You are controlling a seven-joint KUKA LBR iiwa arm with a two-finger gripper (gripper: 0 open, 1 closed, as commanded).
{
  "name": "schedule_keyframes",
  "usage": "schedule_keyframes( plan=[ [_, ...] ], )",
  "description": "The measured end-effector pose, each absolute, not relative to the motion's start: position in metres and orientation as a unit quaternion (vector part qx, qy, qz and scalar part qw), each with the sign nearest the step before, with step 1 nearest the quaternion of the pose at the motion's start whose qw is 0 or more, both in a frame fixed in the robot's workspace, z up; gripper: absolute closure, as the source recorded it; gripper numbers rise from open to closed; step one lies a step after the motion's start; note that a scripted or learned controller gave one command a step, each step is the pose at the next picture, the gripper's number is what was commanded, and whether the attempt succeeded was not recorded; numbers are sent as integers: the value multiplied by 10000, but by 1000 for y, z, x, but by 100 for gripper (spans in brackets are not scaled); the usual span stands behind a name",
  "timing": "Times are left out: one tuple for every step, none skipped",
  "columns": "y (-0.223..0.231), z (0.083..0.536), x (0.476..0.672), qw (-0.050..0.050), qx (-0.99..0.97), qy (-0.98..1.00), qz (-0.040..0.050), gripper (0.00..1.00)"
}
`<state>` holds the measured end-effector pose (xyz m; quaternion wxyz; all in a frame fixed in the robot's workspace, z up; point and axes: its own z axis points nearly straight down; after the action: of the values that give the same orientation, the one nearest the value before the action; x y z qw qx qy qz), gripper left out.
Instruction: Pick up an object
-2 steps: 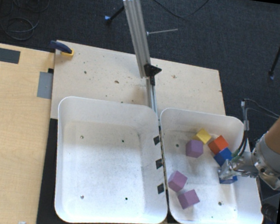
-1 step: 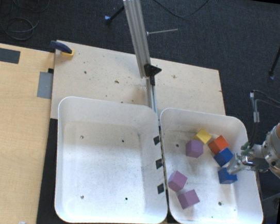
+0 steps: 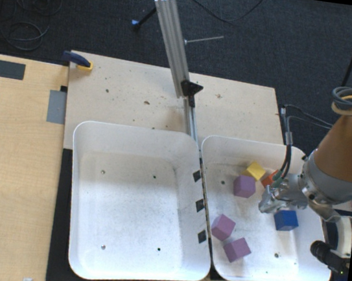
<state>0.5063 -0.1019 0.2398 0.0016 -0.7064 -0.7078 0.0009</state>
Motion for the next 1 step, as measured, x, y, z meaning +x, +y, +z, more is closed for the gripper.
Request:
schedule_keyframes(
  plan=[
    [-42, 233, 511, 23, -7051, -7091, 2, 100]
  ],
)
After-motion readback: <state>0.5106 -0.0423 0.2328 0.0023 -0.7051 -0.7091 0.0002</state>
